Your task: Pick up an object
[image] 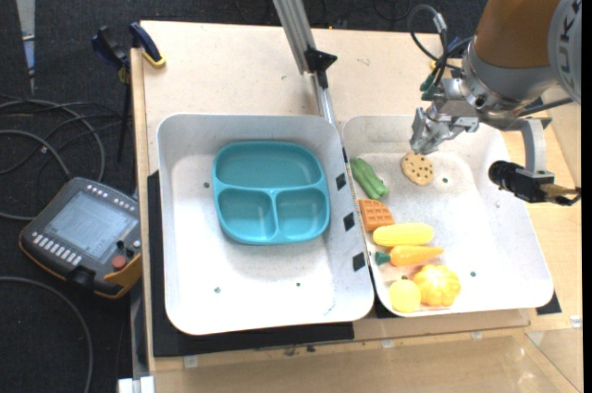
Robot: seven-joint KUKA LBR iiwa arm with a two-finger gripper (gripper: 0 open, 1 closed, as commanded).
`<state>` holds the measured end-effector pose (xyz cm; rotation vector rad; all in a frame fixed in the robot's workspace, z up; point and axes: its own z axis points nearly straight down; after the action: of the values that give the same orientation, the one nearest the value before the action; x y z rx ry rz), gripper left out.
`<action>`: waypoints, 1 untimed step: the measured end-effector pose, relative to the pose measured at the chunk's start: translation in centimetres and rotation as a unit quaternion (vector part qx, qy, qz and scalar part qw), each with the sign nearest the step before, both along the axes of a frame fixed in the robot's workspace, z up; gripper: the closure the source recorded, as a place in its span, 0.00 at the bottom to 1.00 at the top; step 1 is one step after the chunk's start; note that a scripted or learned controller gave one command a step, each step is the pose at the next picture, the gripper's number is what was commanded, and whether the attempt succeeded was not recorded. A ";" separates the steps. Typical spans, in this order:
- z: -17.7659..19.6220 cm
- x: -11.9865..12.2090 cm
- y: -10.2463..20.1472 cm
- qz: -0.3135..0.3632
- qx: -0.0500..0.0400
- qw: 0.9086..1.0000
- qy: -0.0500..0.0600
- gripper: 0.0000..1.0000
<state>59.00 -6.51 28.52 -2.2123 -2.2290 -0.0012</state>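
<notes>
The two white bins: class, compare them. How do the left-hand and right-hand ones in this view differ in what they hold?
The left bin holds one thing, a teal divided tray; the right bin holds several small toy foods, among them a cookie and a green vegetable. The gripper hangs over the right bin, not the left. Both are shallow and white.

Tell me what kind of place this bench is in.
Most likely a robotics lab: loose cables on dark floor, a teach pendant beside the bench, and toy food such as a cookie in a white bin under the gripper.
</notes>
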 end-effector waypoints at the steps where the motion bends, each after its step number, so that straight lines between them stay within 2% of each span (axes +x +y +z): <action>1: -2.4 -0.8 4.9 0.000 0.000 1.000 0.001 1.00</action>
<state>58.19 -1.61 26.10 -2.2114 -2.2279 0.0010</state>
